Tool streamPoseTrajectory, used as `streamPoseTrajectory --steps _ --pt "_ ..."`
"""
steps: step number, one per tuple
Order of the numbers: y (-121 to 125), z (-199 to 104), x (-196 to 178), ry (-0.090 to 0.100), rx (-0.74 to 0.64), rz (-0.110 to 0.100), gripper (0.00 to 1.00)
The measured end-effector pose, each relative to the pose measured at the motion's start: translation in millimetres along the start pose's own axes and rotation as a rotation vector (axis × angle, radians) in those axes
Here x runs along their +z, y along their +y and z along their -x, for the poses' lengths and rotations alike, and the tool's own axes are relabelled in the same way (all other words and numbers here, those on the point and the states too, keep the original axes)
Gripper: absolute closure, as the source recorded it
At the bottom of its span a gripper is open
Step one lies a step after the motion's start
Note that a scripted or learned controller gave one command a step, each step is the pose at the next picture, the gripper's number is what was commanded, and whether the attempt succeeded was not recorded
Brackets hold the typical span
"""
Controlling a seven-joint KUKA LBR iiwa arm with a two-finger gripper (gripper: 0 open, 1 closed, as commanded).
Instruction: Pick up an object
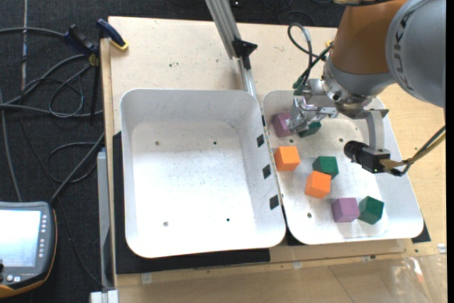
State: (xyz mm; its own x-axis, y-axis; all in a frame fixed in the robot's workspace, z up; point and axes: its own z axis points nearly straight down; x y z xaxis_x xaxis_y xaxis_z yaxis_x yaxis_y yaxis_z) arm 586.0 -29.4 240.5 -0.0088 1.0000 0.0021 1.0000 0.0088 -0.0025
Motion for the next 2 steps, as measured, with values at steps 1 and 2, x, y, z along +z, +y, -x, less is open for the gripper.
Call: streamPoseTrajectory --steps 1,2 --pt "-24 -52 5 0.0 0.0 0.0 1.0" --pt "-31 -111 13 0.0 0.0 0.001 1.0"
